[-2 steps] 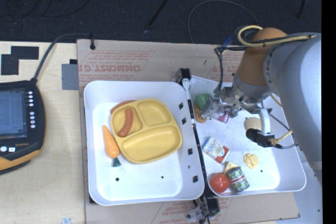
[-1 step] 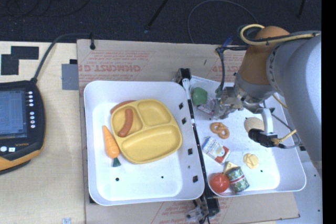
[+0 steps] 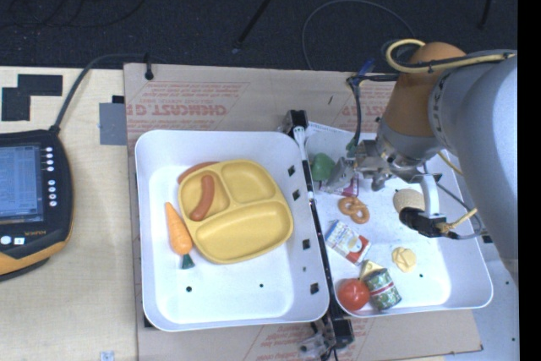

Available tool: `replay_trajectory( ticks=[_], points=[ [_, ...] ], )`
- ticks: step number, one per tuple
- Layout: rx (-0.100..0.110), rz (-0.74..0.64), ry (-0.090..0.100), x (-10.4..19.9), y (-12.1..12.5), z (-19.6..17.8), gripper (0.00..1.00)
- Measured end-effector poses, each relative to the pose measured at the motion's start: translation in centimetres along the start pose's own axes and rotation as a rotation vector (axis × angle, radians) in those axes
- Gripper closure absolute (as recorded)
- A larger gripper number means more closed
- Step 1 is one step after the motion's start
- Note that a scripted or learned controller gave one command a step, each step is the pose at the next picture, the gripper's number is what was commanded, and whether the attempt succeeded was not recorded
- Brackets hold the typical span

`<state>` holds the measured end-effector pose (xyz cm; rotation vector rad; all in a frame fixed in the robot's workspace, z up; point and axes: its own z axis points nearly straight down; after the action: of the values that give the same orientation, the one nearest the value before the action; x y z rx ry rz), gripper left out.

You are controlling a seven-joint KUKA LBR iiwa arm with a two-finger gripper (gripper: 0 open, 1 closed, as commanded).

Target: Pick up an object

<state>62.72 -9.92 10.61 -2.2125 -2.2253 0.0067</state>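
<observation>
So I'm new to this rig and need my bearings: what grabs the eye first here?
The yellow divided plastic plate in the left white bin, a toy sausage in one compartment and an orange toy carrot beside it. Then the grey arm's hand low over the right bin, above a small brown pretzel.

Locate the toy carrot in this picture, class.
The carrot lies in the left bin, just left of the yellow divided plate, with its green stalk end pointing toward the bottom of the camera view.

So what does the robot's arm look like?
The arm is fat, round and grey, with an orange band above the wrist. A yellowish cable loops over the band, and thin wires run down to the small dark metal gripper.
</observation>
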Motion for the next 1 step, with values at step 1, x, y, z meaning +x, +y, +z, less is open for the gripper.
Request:
replay_trajectory(
  ticks=[1],
  points=[
    [0.002, 0.007, 0.002, 0.14, -3.34, 2.03, 0.0]
  ],
)
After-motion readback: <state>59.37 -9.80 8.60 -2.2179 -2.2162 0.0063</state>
